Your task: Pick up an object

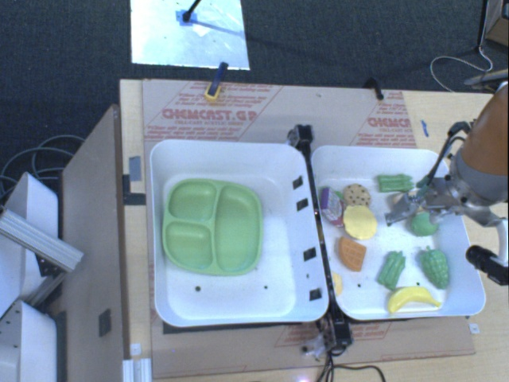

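- Dark carpet surrounds a wooden bench [262,106] holding two white bins side by side, the left bin [238,153] carrying a green divided tray [212,226], the right bin [457,297] scattered with toy food
- Gripper [406,207] sits at centre right of the frame, over the right bin, its metal fingers beside a round green piece [424,224]; whether they are apart or closed I cannot tell, and nothing shows between them
- That green piece lies at the right of the right bin, below the arm's wrist, partly covered by it
- It looks like light, stiff, hollow plastic with a smooth skin, likely to slip or roll; a grip across its widest part would suit best
- Nearby lie a yellow disc [360,223], an orange wedge [351,254], a speckled cookie [356,194], a banana [413,298] and a knobbly green cluster [435,267], all small moulded shapes
- Banana and cluster are narrower, so the jaws should span them more easily
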{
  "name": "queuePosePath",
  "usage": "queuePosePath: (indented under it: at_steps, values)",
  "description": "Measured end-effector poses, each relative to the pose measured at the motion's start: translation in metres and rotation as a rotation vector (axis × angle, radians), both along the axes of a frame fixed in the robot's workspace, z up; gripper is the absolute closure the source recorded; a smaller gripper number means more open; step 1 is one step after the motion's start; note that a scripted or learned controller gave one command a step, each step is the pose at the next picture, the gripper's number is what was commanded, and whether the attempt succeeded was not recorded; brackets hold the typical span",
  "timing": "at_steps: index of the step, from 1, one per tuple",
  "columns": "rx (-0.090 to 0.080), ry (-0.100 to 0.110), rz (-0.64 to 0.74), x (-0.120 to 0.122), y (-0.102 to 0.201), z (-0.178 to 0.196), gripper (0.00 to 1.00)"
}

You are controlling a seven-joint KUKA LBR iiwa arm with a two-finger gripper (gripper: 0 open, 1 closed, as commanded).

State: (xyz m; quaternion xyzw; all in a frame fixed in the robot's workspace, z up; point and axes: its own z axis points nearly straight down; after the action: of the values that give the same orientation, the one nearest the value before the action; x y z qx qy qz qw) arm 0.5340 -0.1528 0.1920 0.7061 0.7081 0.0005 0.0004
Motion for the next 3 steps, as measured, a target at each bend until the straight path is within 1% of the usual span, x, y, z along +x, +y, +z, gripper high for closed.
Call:
queuePosePath:
  at_steps: [1,2,3]
  values:
    - [0.0,0.0,0.0,0.031,-0.013,-0.112,0.0]
    - [0.004,-0.009,0.009,0.094,-0.038,-0.105,0.0]
    - [-0.002,0.002,0.004,0.135,-0.02,-0.107,0.0]
